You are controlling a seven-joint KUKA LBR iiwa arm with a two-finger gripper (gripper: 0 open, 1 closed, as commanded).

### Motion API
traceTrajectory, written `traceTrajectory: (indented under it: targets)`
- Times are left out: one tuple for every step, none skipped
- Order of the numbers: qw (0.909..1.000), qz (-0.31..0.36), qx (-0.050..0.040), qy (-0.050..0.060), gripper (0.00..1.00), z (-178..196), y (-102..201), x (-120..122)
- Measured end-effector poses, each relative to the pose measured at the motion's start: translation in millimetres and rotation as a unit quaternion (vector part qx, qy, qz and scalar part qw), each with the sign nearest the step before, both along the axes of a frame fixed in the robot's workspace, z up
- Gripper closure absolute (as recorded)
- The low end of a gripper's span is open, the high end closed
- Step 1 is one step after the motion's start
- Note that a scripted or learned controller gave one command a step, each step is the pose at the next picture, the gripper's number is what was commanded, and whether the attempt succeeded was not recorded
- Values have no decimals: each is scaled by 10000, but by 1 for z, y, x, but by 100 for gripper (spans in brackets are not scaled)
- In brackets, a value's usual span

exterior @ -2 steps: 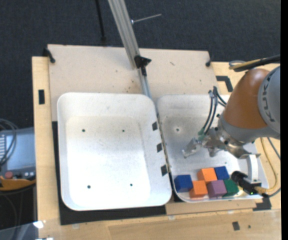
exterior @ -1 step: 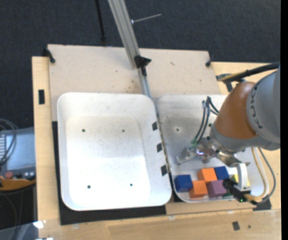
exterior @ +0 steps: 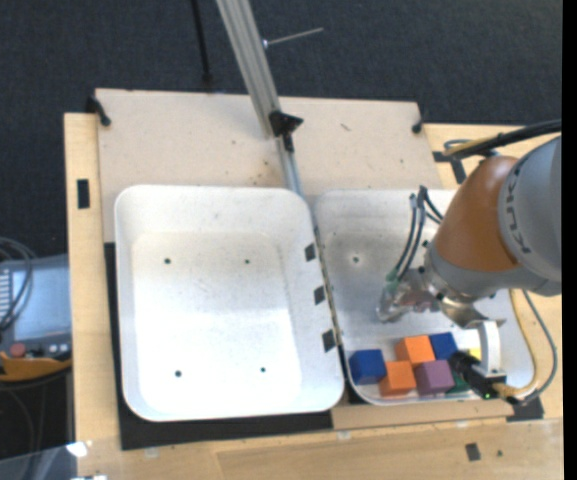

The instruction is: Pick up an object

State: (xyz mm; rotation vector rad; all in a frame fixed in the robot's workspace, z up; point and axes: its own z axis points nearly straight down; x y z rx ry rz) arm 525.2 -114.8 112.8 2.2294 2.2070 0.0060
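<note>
While the grey arm with its orange band [exterior: 478, 233] reaches over the right shallow white bin [exterior: 353, 233], pincer [exterior: 400, 303] low inside it, finger state impossible to tell, small blue cube [exterior: 368, 365], orange cubes [exterior: 400, 376] and purple cube [exterior: 434, 376] clustered at the bin's near edge, just beside the pincer.

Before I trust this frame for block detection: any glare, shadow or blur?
In the camera view, the left bin is bright, nearly washed out; the arm shades the right bin; the blocks' colours read clearly, though their edges are soft; the gripper looks blurred.
</note>
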Motion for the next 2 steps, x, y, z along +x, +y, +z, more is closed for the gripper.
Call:
traceTrajectory:
  targets:
    - [10000, 19, -7, -4, 100, 51, -11, -2]
    - [10000, 65, -11, -16, 100, 115, -16, 2]
